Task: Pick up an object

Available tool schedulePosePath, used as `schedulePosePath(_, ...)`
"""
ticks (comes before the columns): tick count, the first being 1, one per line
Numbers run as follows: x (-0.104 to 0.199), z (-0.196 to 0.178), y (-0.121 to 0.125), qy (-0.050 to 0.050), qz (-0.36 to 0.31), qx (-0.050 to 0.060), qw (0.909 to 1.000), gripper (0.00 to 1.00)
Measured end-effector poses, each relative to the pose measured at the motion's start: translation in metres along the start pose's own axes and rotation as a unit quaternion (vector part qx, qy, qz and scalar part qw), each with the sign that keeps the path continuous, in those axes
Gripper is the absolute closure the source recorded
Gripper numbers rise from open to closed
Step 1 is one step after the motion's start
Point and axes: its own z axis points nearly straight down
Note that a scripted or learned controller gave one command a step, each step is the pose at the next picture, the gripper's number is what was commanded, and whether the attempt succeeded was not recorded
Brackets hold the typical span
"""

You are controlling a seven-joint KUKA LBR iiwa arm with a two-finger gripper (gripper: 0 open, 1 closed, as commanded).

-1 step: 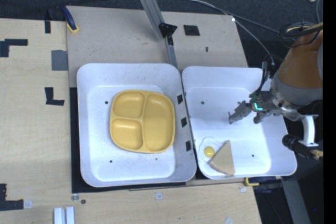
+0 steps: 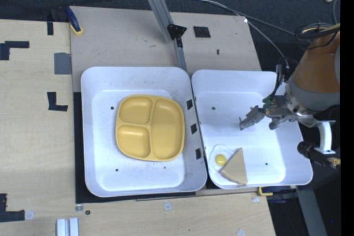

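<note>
Two fingers spread wide and gripping nothing, the claw (image 2: 259, 120) hangs above the right bin (image 2: 232, 85), with the tan wedge (image 2: 235, 166) (nearest target) lying below-left.

The gripper (image 2: 260, 120) hung over the right bin (image 2: 221, 83), fingers spread, holding nothing. At five o'clock from it lay a tan wedge (image 2: 236, 166), a yellow ball (image 2: 220, 160) touching its nine o'clock side. A yellow tray (image 2: 150, 127) sat in the left bin (image 2: 99, 83).
</note>
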Motion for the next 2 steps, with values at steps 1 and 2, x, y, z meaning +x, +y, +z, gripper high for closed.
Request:
schedulePosePath(1,0.007,0.062,-0.002,0.0,0.0,0.002,1.0,0.0)
schedulePosePath(2,0.007,0.104,0.0,-0.002,0.002,-0.003,1.0,0.0)
